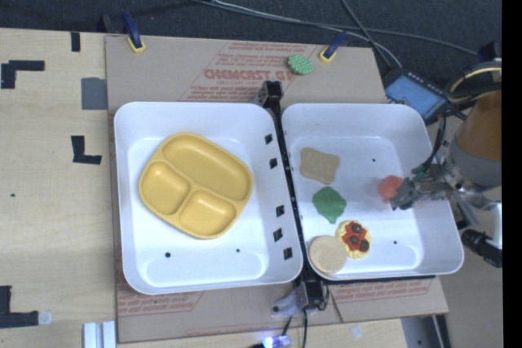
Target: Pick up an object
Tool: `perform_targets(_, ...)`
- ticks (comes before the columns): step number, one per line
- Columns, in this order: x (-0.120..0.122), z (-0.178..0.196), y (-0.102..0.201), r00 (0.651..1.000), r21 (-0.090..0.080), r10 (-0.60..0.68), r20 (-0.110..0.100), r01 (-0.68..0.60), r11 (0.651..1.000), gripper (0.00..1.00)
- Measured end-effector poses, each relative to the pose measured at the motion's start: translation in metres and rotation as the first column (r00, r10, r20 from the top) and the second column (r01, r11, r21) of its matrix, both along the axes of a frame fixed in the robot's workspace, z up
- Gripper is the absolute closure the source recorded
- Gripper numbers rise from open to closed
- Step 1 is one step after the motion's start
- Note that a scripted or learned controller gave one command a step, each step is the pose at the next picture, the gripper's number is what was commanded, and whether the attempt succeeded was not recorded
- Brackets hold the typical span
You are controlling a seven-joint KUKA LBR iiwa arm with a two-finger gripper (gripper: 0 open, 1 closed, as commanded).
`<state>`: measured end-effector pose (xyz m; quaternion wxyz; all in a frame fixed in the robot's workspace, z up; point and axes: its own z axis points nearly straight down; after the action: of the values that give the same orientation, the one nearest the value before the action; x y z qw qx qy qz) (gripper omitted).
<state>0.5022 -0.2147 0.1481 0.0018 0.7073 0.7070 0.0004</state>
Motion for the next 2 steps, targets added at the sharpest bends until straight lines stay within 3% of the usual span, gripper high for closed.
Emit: perform_targets(2,0.004,0.087,-0.005,1.000,0.000,0.002,0.000,-0.002,1.000,1.00)
